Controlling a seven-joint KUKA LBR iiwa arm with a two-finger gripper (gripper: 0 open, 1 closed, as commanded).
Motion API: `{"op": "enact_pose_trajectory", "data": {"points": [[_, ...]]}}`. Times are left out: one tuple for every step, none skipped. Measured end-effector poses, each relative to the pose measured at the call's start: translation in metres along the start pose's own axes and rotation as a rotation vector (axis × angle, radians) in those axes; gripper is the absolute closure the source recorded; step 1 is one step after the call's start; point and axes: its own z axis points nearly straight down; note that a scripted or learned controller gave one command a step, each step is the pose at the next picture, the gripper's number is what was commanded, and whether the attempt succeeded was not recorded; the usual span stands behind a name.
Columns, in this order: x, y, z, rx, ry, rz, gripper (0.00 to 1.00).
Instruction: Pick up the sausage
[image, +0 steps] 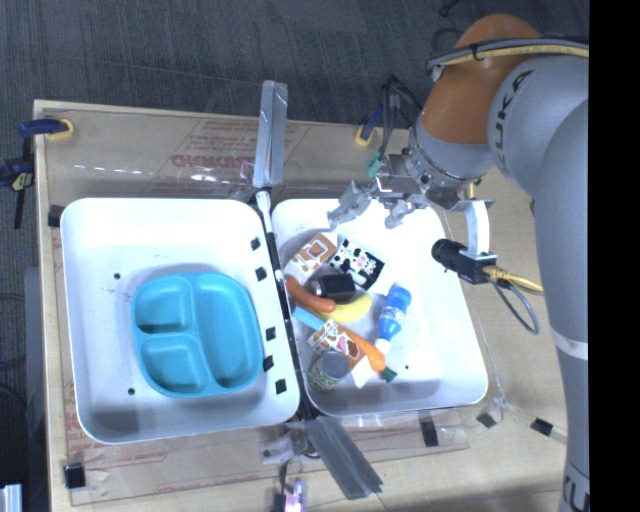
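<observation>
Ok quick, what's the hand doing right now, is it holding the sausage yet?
Hand: open, holding nothing, above the far edge of the right bin. Sausage lies in the pile.

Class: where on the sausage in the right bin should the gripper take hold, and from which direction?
Probably the sausage's bare left end near the divider, from above, fingers across its thin width. Its right part runs under a black block and against a banana.

The light over my tabletop (150, 140) was bright and even, washing the white bins (90, 240) nearly flat. Soft shadows pooled beneath the blue tray (195, 335). Glare streaked the clear sheet by the far edge. Focus was fair, small detail slightly soft
</observation>
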Motion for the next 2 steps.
{"op": "enact_pose_trajectory", "data": {"points": [[-0.029, -0.026, 0.099, 0.001, 0.0, -0.021, 0.0], [0.011, -0.044, 0.155, -0.029, -0.019, -0.21, 0.0]]}}
